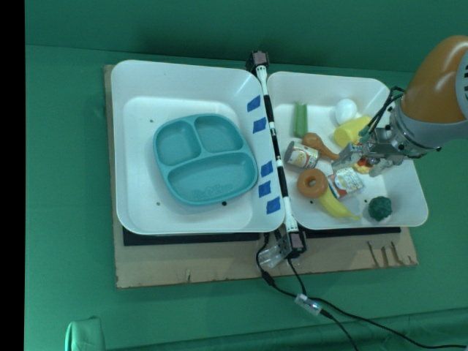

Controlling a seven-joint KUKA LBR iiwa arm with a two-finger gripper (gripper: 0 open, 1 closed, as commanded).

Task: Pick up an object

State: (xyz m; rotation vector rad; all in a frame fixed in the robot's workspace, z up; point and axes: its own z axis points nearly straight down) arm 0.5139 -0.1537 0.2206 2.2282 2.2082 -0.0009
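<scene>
Looking down on the green-covered tabletop (66, 159), we see two shallow white bins side by side on a brown cardboard sheet (190, 273). In the left white bin (135, 86) lies a teal plastic plate with three compartments (205, 159), and nothing sits in those compartments.

In the right white bin (322, 82) we find a cluster of toy foods. A green stick-shaped piece (300, 119) stands near the far side, with a white round piece (346, 110) and a yellow chunky piece (352, 131) to its right. Toward the middle we see an orange-brown drumstick-shaped piece (319, 143), a small can with a pale label (300, 155) lying on its side, and an orange ring-shaped doughnut (312, 183). Nearer us lie a small red-and-white packet (346, 183), a yellow banana (336, 206) and a dark green broccoli piece (379, 208).

Our grey arm with the orange band (439, 86) reaches in from the right, and its end effector (363, 157) hangs over the right bin, just above the packet and beside the yellow chunky piece. We cannot tell how its grasp stands, nor do we see anything gripped in it.
</scene>
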